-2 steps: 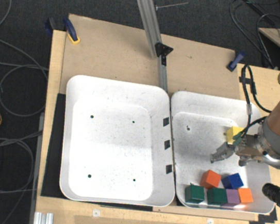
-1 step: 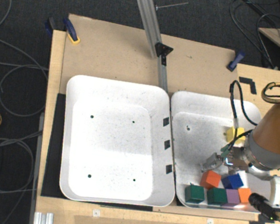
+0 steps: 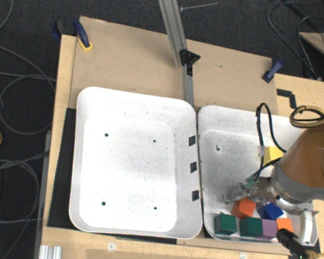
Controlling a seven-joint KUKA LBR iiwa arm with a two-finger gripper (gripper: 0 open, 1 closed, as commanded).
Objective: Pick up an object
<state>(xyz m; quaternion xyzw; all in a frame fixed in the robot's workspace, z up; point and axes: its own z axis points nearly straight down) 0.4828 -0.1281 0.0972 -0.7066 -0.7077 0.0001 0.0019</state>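
My gripper (image 3: 242,192) hangs low over the right bin (image 3: 224,135), just above and left of a cluster of small blocks in the bin's near right corner. Right under it sits a red-orange block (image 3: 245,208). In front of that block stand two dark green blocks (image 3: 226,224) (image 3: 251,227) and a purple block (image 3: 269,228) in a row along the near wall. A blue block (image 3: 272,210) and an orange block (image 3: 284,223) lie further right, partly under the wrist. A yellow block (image 3: 273,153) shows behind the arm.
The left bin (image 3: 87,145) lies beside the right one, with black clips (image 3: 192,167) along the shared wall. A slanted metal pole (image 3: 176,31) rises at the back. Black cable (image 3: 261,129) loops from the arm over the right bin.
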